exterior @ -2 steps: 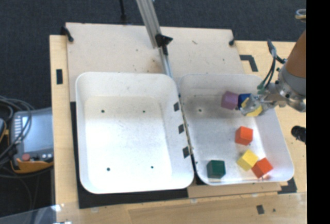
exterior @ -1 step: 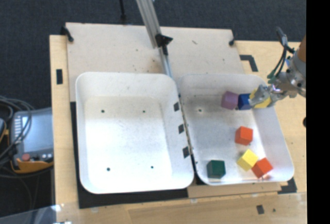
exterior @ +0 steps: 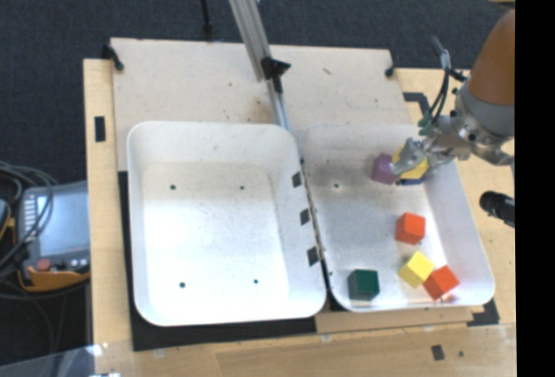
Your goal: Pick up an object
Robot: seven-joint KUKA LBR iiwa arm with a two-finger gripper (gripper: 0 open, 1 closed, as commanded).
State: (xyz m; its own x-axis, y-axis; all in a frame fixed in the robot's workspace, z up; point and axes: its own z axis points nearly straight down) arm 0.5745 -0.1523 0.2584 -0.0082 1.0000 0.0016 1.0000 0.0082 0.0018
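Blocks scattered along the near end of the right bin (exterior: 464, 219), a green cube (exterior: 363, 283), a yellow cube (exterior: 417, 268) and two orange cubes (exterior: 441, 281), look small, light and rigid, best pinched across two flat opposite faces. Farther back, a purple block (exterior: 383, 168) lies just beside the gripper (exterior: 411, 164), touching or nearly so, with something yellow and blue at the tip. Whether the jaws are open or closed cannot be told.
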